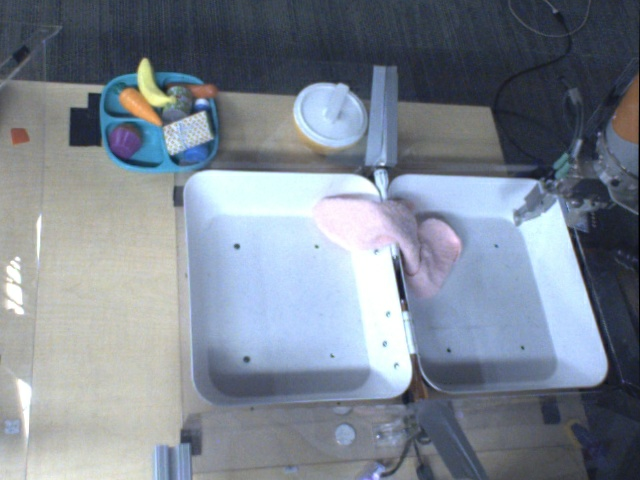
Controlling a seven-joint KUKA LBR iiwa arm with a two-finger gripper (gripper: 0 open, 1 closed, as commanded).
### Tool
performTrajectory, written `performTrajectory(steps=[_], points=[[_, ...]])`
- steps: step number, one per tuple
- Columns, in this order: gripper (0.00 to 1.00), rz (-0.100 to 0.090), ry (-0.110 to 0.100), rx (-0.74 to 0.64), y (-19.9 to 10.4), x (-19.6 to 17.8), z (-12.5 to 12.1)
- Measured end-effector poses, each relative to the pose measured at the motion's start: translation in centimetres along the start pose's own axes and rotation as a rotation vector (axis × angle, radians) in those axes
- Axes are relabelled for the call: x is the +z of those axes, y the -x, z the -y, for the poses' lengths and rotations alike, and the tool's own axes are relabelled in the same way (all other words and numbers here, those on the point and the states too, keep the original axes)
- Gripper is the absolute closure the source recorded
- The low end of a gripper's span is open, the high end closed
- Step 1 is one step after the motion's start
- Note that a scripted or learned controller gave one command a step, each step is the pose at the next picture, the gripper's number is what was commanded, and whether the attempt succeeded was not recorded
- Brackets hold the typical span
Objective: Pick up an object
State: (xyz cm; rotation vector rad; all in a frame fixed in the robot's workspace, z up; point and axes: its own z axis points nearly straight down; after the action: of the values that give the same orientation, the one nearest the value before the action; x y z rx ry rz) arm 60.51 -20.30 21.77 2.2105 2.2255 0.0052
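Camera view shows a pink cloth [390, 236] draped over the divider between the left bin [215, 298] and the right bin [520, 353], near their far edge, its long axis running across both. From the cloth, the gripper [540, 200] sits off toward the right bin's far right corner, above the rim and well apart from the cloth. Whether the gripper is parted or closed cannot be told; nothing is visibly held. The arm [620, 138] reaches in low from beyond that corner.

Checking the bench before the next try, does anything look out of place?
Yes. The pink cloth lies crumpled across the divider between the left bin and the right bin, partly in each rather than inside one.
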Motion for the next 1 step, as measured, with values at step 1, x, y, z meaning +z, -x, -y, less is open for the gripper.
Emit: performTrajectory(steps=[1], points=[[0.00, 0.003, 0.005, -0.213, 0.13, -2.63, -6.20]])
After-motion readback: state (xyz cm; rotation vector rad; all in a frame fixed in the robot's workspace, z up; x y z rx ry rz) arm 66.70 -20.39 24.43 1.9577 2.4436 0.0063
